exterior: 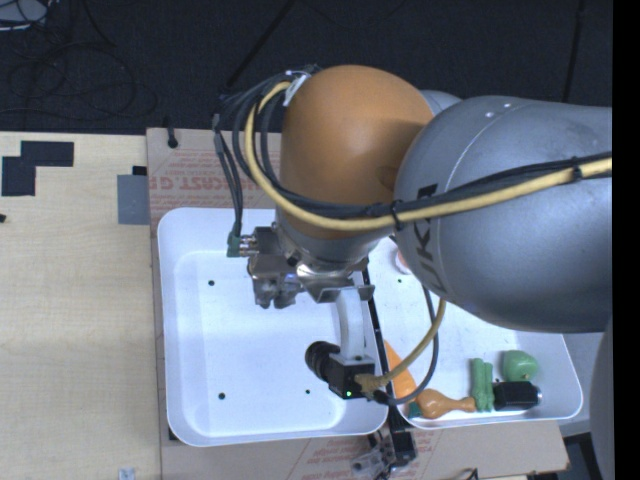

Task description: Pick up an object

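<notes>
Gripper [272, 280] is over the left bin [225, 353], mid-frame. Can't tell how the jaws stand. Pickable items are lower right in the right bin [570, 393]: orange toy [447, 403], green pieces [483, 384], black block [516, 395]. Likely risk: it grabs bare bin floor, since nothing lies near it.

Pale wood bench [70, 318] below a dark, cable-strewn backdrop [450, 28]

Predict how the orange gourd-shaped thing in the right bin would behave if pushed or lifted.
The orange gourd-shaped thing has a rounded bulb and a thin neck, so it would probably roll or pivot rather than slide straight. It looks moulded, so likely light and stiff. Its narrow end lies by the green stick, which a push might nudge.
</notes>
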`<state>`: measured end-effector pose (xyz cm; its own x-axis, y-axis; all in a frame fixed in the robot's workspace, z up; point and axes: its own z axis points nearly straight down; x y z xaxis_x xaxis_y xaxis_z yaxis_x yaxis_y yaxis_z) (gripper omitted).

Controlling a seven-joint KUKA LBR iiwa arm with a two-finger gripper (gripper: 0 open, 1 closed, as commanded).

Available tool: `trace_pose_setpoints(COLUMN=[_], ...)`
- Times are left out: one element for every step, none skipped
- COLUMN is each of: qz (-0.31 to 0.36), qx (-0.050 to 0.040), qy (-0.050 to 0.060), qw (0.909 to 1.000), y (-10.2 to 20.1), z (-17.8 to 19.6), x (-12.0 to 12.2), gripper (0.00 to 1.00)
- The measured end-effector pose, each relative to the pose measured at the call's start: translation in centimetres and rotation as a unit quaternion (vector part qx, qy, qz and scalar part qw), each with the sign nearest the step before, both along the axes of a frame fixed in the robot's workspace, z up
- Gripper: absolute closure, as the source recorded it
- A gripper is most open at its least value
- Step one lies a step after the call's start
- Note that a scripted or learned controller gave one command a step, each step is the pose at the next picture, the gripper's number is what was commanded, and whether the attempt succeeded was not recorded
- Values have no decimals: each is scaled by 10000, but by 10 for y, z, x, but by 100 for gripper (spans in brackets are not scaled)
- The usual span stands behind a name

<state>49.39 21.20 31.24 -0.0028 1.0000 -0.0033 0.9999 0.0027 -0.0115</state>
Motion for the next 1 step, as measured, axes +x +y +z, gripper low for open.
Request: trace_pose_setpoints(qz=[4], qx=[4], qy=[-46], qw=[10000], y=[32], z=[-128], x=[103], gripper=[100])
